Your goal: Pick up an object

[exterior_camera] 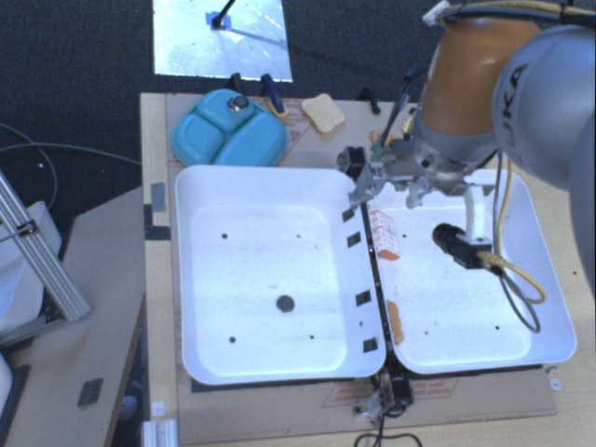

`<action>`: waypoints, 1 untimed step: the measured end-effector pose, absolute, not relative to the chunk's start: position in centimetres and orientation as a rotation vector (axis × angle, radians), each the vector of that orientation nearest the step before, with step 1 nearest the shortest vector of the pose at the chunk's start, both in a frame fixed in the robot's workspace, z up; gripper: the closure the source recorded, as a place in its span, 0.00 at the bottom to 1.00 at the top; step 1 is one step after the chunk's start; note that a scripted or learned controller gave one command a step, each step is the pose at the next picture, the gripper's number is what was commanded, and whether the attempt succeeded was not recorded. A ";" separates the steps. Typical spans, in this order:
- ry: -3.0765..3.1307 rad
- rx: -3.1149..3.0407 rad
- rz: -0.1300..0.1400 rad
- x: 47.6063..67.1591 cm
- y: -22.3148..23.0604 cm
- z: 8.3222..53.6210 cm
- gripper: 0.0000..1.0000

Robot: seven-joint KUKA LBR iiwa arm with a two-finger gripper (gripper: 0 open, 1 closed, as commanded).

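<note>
Arm [521, 73] is seen over right bin [484, 333] | gripper [438, 194] state cannot be told | packet [384, 234] is seen at bin's left wall | disc [285, 303] is seen in left bin [214, 240]

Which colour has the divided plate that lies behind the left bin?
The divided plate is light blue, seen clearly in the camera view.

A dark, finely speckled carpet floor [74, 54] surrounds the light wooden table [158, 277]. Beyond the table's far edge a shiny silvery square sheet [186, 35] lies on the floor, catching bright light. Left of the table stands a lower tan board [93, 277], with a ribbed aluminium rail [42, 254] slanting across it. Thin black cables [56, 152] curve over the floor nearby.
</note>
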State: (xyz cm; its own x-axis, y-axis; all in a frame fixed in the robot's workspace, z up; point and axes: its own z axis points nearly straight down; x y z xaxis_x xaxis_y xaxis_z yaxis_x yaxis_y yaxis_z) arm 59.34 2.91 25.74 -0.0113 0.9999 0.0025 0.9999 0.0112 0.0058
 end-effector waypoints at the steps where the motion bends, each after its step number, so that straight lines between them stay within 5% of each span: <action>1: 2.223 2.217 0.003 59.2 2.4 25.7 0.00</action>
